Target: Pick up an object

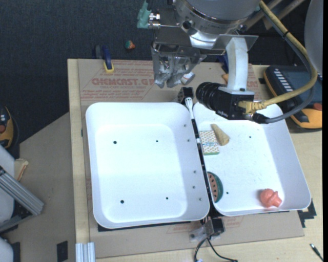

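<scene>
The pincer (174, 77) hangs above the table's (128, 82) far edge, beyond both bins; how wide it stands cannot be told. Below it and to the right, in the right bin (266, 153), lie a tan cone (221, 134) and a patterned block (209, 142). Farther off sit a green disc (214, 187) and pink toy (269, 198).

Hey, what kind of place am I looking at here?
Probably a robotics lab test bench: a robot arm hangs over two white bins, small toys such as a pink one lie inside, and loose cables run alongside.
</scene>
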Controlling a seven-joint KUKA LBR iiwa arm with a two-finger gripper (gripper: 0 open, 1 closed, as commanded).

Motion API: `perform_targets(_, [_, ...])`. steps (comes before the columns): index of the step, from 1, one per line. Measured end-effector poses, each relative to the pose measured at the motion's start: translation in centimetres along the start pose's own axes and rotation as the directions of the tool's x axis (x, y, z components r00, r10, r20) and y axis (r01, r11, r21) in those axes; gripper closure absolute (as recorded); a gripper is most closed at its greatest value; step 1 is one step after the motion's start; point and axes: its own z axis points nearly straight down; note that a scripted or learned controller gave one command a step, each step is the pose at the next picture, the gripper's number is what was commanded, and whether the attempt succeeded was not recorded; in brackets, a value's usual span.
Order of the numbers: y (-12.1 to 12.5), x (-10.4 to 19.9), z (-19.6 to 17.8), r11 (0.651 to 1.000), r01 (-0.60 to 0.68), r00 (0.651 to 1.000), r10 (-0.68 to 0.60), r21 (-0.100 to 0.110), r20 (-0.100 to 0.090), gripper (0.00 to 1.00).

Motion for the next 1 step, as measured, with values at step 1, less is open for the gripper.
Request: perform_targets(1, [0.00,0.00,0.05,1.000,0.000,1.000,0.000,0.001,0.001,0.00])
